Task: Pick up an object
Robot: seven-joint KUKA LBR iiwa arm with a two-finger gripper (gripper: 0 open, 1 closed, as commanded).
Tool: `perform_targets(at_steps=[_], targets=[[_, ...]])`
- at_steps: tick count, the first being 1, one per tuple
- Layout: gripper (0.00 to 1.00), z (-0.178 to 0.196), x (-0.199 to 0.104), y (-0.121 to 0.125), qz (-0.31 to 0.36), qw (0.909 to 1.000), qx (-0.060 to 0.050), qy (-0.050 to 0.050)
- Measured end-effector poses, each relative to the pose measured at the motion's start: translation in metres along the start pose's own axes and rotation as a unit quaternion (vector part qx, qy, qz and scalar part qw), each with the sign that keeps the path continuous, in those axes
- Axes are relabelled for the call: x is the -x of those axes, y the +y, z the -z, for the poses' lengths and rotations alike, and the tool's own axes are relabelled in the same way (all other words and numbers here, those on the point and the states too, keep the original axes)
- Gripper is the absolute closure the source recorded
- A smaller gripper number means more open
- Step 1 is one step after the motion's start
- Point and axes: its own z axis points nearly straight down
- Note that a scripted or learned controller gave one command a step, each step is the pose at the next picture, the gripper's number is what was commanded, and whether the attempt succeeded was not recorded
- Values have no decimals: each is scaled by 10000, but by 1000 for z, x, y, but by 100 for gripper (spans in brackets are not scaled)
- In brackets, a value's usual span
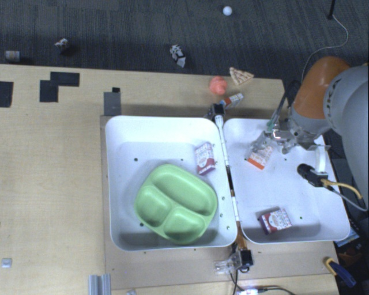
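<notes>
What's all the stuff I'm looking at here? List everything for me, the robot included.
Shallow white plastic bins: two, white, left and right, side by side on the bench.
Green divided plastic plate: one, green, left bin, towards the front.
Small red-and-white packets: two, one in the left bin by its right wall, one in the right bin at the front.
Small orange-and-white packet: one, right bin, at the back.
Pink ball: one, bench behind the bins.
Tan wedge-shaped toy: one, beside the ball.
Small white ball: one, dark carpet.
Robot arm: one, grey with an orange band, reaching over the right bin.
</notes>
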Motion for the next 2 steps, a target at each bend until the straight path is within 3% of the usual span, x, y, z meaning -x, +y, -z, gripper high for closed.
perform_targets(at_steps=[1, 2], targets=[[100, 13, -1, 3, 13, 10000, 42, 3], [0, 13, -1, 3, 13, 10000, 36, 5]])
